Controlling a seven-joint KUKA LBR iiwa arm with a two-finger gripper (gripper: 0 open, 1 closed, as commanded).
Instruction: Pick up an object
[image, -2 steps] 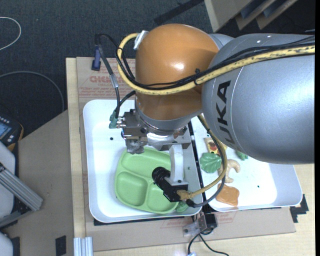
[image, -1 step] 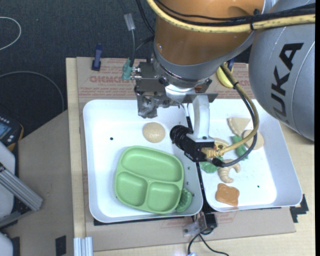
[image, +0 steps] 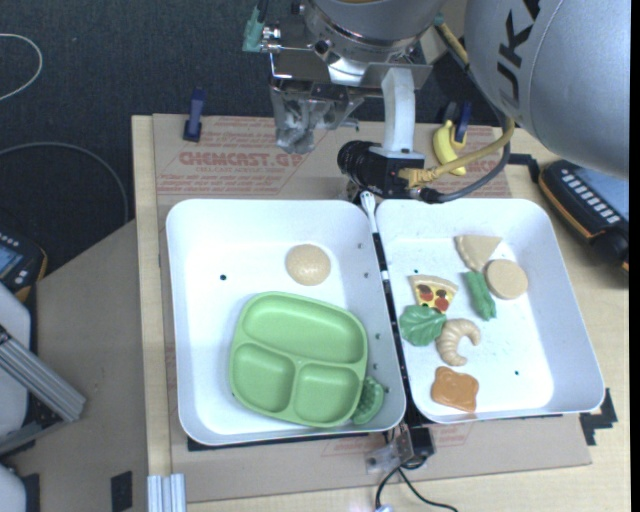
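Observation:
My gripper (image: 305, 122) hangs high over the cardboard behind the left bin (image: 190, 300), with nothing seen in it. In that bin lie a round beige bun (image: 308, 264) and a green divided plate (image: 300, 358), with a small green piece (image: 371, 398) tucked at the plate's near right corner. The right bin (image: 560, 330) holds a pizza slice (image: 434, 292), a green leaf (image: 421, 325), a croissant (image: 458, 341), a piece of toast (image: 455, 389), a green pod (image: 480, 296), a round beige cookie (image: 506, 279) and a pale wedge (image: 475, 247).
The bins touch along a raised middle rim (image: 384, 290). A blue clip (image: 194, 115) sits on the cardboard at the back left. A black and orange device (image: 585, 198) lies to the right of the bins. The arm's grey body (image: 560, 70) looms over the back right.

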